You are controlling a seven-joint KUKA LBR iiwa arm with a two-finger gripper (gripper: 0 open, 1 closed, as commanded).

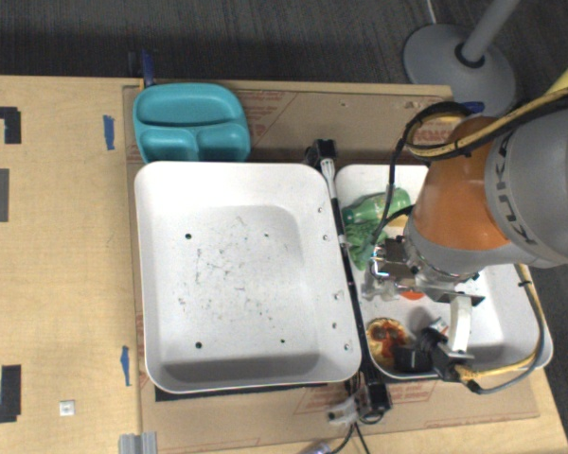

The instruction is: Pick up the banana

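Reaches down into the right-hand shallow white bin (507, 303) with the gripper (394, 270), opening impossible to tell beneath the wrist. Looks mid-approach: yellow, brown-spotted banana (386, 333) just beside, in the bin's lower-left corner. Calls for a shift onto it, clear of crumpled green plastic (371, 214) and a small red piece (412, 294).

Bench (57, 253): L bin (237, 253), R bin (507, 322), teal tray (191, 121).

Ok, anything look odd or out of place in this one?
Nothing looks spilled or broken. The left bin has dark scuff marks across its floor, and a teal divided tray sits outside the bins, just behind it.
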